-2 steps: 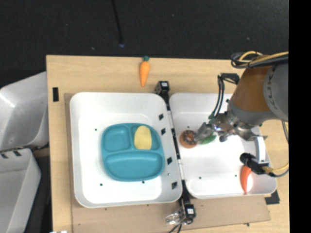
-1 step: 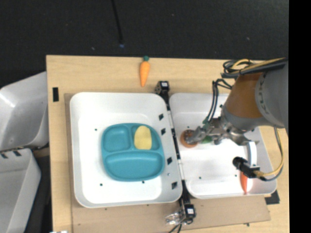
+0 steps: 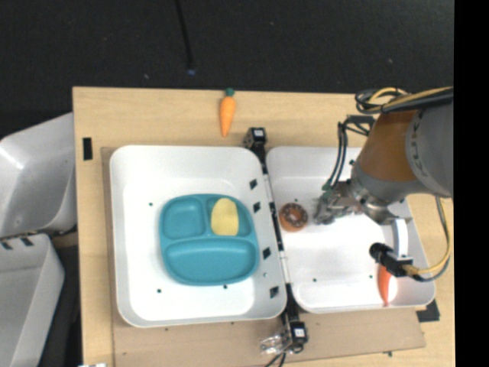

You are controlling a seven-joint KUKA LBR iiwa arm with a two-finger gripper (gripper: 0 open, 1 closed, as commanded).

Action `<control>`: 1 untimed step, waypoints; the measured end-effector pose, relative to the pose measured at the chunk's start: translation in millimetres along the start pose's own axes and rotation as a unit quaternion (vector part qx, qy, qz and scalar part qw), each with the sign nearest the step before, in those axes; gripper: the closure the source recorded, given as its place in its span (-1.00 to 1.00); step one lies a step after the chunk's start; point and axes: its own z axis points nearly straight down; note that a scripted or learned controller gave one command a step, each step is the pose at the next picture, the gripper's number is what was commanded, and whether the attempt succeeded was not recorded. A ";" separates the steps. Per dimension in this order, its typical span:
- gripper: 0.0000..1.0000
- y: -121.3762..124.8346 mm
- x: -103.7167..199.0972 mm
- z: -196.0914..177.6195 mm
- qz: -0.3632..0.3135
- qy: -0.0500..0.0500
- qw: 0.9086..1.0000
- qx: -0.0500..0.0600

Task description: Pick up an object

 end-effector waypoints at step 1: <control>1.00 3.0 -5.1 -43.6 -0.003 -0.001 1.000 0.007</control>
